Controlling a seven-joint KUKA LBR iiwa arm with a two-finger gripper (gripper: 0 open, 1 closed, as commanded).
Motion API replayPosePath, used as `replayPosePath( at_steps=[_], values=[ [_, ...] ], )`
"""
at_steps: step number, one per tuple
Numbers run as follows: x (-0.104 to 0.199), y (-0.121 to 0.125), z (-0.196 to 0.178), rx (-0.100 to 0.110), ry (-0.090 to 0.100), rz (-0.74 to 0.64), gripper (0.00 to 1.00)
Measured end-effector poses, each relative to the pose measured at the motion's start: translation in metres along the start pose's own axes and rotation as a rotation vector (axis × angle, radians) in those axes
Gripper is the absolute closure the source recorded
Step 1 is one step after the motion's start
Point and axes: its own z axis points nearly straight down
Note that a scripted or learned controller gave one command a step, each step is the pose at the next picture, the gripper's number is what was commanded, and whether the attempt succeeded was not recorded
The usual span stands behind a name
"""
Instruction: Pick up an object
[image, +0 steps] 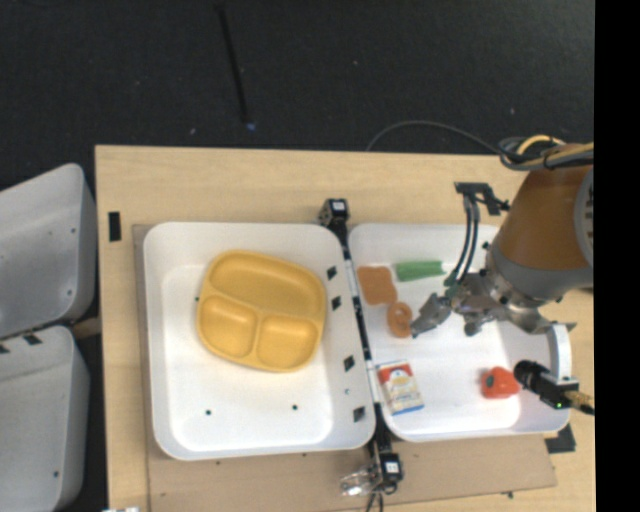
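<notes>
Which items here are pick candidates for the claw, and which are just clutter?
Pick candidates, right bin:
green piece
tan block
orange lump
small carton
red object
claw beside the orange lump

Lying about:
yellow divided plate, left bin

the grey and orange arm (545, 230) is cut off at the right side of the view, so its upper part is out of sight. its wrist covers part of the right bin (440, 425), hiding the floor beneath. the gripper (432, 313) is small and dark against the bin; whether its fingers are apart or closed cannot be told. print on the small carton (401, 387) is too small to read. 2 grey panels (40, 250) at the left run off the edge. a small metal fitting (365, 482) below the bins is blurred.
</notes>
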Motion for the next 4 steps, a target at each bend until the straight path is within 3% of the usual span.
replayPosePath(
  at_steps=[1, 2, 3, 4],
  values=[
    [0.000, 0.002, -0.006, -0.011, -0.001, -0.003, 0.00],
    [-0.001, 0.000, 0.060, -0.006, -0.003, 0.000, 0.00],
    [-0.003, 0.000, 0.101, -0.010, -0.004, 0.000, 0.00],
    [-0.004, 0.001, 0.091, -0.011, -0.001, 0.006, 1.00]
  ],
)
